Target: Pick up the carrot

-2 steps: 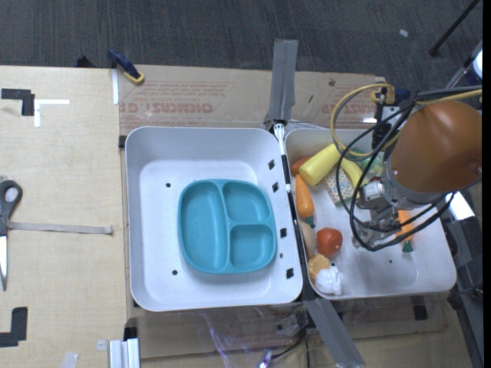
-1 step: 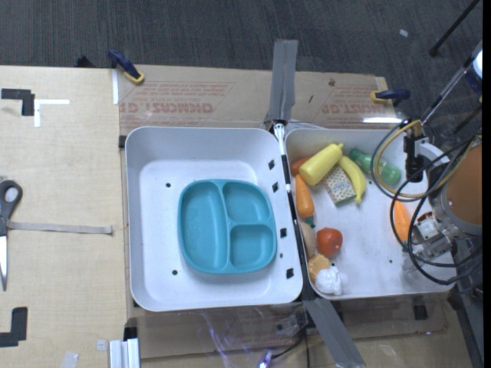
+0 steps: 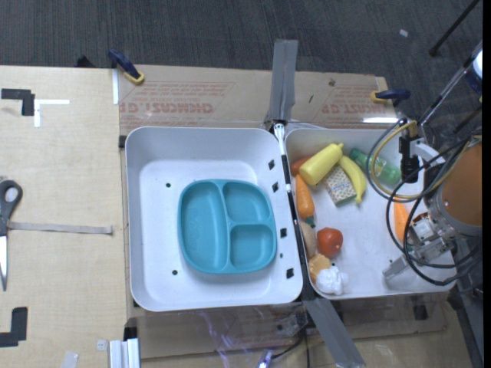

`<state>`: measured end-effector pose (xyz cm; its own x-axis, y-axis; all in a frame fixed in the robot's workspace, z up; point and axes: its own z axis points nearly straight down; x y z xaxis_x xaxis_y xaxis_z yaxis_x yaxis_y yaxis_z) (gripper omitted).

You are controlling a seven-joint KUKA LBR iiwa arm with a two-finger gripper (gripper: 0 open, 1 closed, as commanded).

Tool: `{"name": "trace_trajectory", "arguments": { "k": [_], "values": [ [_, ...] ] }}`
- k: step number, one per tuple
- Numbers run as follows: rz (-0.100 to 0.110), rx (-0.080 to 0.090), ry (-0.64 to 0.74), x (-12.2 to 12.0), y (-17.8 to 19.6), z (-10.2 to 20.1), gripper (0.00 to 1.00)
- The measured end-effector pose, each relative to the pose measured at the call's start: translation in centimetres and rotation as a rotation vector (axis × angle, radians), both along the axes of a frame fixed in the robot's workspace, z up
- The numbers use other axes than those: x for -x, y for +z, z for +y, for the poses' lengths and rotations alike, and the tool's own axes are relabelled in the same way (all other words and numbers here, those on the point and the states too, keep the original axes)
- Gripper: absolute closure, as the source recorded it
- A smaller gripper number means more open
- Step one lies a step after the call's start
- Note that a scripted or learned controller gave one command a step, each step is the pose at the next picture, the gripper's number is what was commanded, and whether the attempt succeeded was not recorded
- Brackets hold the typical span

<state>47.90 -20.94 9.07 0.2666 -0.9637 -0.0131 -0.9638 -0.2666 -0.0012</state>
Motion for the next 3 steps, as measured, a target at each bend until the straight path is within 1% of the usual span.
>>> {"name": "trace_trajectory", "arguments": {
  "k": [1,2,3],
  "values": [
    [-0.006,0.0,0.043,-6.6,0.1,0.3,0.0],
    [-0.006,-0.001,0.038,-6.6,1.0,0.2,1.0],
    [-0.005,0.009,-0.084,-6.7,10.6,5.8,1.0]
  ]
}}
